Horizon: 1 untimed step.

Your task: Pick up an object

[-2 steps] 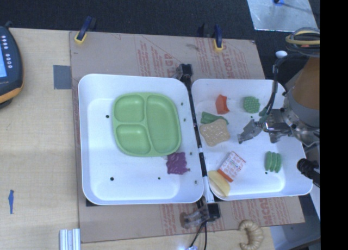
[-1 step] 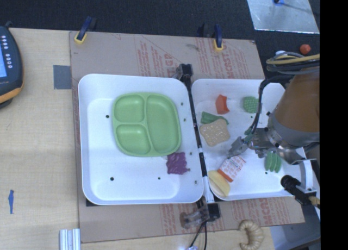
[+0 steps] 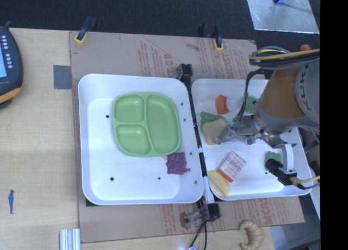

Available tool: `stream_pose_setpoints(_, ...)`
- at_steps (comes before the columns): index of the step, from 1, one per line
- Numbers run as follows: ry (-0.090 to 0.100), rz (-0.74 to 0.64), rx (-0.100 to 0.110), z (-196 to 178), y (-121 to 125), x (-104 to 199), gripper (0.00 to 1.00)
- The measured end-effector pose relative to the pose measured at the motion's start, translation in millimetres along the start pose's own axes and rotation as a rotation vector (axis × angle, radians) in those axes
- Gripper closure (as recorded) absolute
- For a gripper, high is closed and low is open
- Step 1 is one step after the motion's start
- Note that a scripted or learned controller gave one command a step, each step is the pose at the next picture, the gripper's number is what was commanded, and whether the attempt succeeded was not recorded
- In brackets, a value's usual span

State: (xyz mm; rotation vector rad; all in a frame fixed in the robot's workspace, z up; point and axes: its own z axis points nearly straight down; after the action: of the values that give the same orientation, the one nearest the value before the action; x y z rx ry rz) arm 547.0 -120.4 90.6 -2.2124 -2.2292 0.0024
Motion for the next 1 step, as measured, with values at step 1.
stream_pose_setpoints(1,-0.005,0.004,-0.008,-3.0,80.7,-74.0,0.00)
